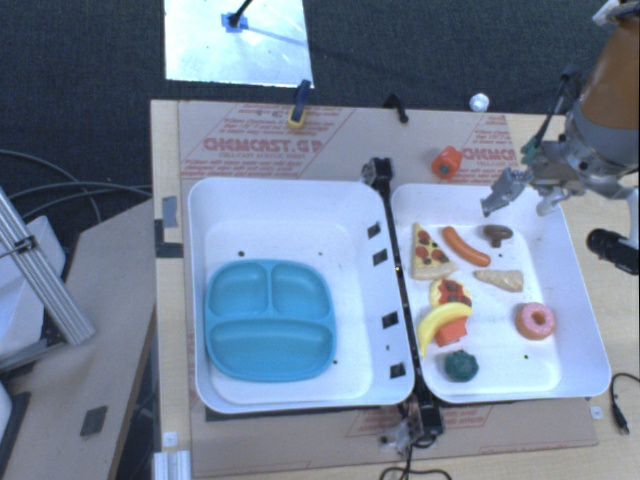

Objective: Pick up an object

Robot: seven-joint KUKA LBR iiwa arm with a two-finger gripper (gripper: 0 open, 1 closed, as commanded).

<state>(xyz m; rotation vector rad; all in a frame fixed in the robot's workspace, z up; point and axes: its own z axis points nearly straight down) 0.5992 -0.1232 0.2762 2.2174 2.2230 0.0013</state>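
Camera view: you see the fingers (pixel 526 192) spread apart and clamped on nothing, poised over the right bin's (pixel 580 298) upper rim. Within that bin lie a sausage (pixel 467 246), mushroom (pixel 495 234), pizza slice (pixel 430 249), banana (pixel 442 323) and donut (pixel 536 320). Left bin (pixel 290 203) carries a blue divided plate (pixel 269 319).

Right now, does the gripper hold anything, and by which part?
Nothing is held. The gripper hangs open over the right bin's upper edge, with no object between its fingers.

Grey arm (pixel 600 158) with orange band, metal pincer (pixel 524 193).
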